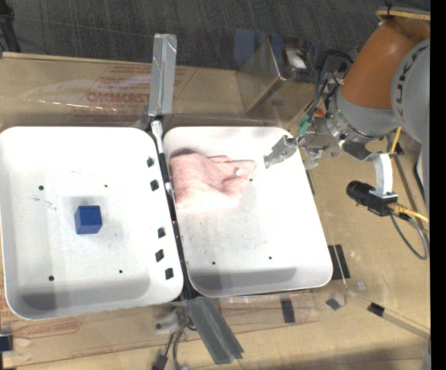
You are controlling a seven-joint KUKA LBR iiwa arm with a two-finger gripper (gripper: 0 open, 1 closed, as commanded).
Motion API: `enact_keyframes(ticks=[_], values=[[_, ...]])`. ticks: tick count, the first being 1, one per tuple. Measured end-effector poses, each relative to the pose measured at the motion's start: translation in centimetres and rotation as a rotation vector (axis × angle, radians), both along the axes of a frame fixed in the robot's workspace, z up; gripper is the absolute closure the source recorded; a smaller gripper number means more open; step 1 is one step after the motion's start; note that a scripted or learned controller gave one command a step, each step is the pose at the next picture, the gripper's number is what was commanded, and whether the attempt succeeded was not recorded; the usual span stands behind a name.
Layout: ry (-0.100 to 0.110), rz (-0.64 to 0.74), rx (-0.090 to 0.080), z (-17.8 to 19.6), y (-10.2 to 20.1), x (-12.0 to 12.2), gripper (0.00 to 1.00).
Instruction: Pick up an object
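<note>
Gripper (278, 153), finger state unclear, at right bin's (300, 268) far right corner beside pink cloth (204, 176); blue cube (89, 219) in left bin (22, 284).

A pink cloth (206, 175) lies in the right bin (285, 237); a blue cube (89, 219) in the left bin (22, 206).

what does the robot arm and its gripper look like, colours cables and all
The arm is a rounded grey body with a broad orange band above the wrist. The wrist is a cluttered grey and metallic block with thin dark cables and a few green wires looping over it. The gripper ends in a slim grey metal finger. A yellow cable and a black cylindrical fitting lie below the arm.
</note>
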State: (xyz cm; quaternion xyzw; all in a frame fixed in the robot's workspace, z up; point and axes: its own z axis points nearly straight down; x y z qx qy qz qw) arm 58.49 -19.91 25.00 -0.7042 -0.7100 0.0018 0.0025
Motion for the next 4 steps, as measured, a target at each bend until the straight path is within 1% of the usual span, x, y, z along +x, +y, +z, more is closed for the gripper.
enact_keyframes(ticks=[1,2,3,4], values=[[0.001,0.075,0.0,-14.4,0.2,2.7,0.0],[-0.003,0.078,-0.001,-15.7,1.7,2.8,0.0],[-0.008,0.226,-0.002,-15.6,5.6,6.5,0.0],[-0.005,0.277,-0.001,-15.7,7.5,4.4,0.0]])
